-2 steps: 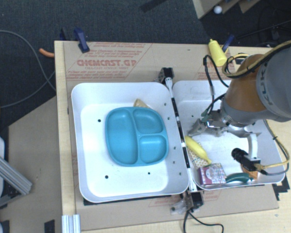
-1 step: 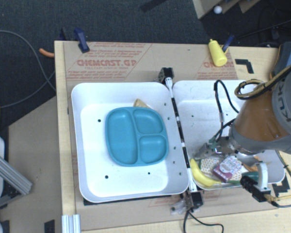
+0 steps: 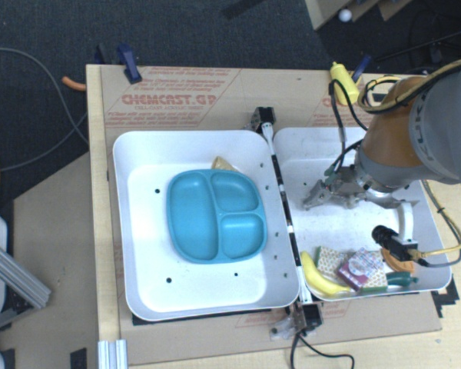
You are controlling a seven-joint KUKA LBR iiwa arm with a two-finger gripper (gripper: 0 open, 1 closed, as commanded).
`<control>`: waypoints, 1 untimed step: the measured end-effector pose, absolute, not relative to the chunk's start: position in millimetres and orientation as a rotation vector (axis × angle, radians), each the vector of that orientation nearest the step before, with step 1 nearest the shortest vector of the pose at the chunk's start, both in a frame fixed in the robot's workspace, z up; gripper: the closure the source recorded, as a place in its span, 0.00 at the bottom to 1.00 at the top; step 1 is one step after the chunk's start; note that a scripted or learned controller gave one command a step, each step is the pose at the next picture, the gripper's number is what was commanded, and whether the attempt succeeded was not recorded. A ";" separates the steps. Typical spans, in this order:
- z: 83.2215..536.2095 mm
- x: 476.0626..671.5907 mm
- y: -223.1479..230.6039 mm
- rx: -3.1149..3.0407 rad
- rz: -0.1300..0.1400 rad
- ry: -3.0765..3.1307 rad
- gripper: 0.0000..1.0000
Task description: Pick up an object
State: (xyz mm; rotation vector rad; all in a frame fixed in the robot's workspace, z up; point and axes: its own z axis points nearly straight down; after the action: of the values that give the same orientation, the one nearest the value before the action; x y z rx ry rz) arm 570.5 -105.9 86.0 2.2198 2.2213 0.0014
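We see the gripper (image 3: pixel 316 197) low in the right bin (image 3: pixel 311 146), fingers spread apart, holding nothing (banana (image 3: pixel 320 277) lies toward the near rim, long axis roughly along it).

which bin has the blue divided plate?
The left bin; the blue plate lies in it. The right bin holds the banana and small items.
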 end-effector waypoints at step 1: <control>85.1 638.5 -150.6 2.220 -0.001 2.221 0.00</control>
State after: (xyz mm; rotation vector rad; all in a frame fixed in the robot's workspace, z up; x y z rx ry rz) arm 638.5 -150.6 85.1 2.2201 2.2207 -0.0005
